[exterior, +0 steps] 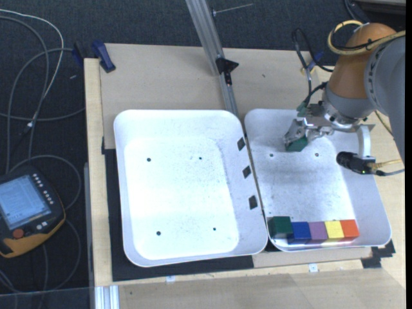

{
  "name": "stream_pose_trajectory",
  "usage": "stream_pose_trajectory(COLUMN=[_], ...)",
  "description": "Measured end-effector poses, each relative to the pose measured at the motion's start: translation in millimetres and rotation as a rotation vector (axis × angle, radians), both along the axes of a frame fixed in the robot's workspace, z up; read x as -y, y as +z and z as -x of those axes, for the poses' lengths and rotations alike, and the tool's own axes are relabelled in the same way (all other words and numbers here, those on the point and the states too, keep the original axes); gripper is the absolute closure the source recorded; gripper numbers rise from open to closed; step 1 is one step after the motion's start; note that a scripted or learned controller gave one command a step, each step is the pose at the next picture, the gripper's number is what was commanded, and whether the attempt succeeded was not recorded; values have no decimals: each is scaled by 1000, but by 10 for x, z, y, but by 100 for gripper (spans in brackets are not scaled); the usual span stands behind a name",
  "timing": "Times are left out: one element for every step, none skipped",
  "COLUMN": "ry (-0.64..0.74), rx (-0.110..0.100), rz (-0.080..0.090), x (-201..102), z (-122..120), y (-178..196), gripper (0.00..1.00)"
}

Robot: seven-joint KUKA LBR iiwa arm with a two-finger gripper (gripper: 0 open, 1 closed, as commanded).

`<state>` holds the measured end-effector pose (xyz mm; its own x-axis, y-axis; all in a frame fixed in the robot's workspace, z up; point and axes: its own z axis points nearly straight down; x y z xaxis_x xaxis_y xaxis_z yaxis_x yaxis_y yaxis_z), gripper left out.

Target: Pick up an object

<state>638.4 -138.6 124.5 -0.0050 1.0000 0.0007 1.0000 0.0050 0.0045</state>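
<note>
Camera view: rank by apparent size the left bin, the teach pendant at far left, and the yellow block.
1. left bin, largest by far.
2. teach pendant, cut off by the left edge, so its full extent is unsure.
3. yellow block, smallest.

The left shallow white bin [180, 185] offers a wide bare floor, reachable from above. In the right shallow white bin [309, 185], the middle floor lies free, but a row of coloured blocks, green, blue, purple, yellow and orange [313, 229], lines the near rim. The grey arm's two-finger gripper [297, 137] hangs over that bin's far part. A slanted grey metal rail [209, 37] crosses the bench beyond the bins, and small black clips [246, 170] sit along the seam between them.
</note>
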Motion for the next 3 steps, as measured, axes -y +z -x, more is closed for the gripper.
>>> stream_pose_trajectory(ry=[1,2,3], rx=[-7,4,-10], rz=[-2,-3,-4], x=[-599,-1348,-2083], z=[16,276,579], y=[-257,804,747], gripper=[100,100,100])
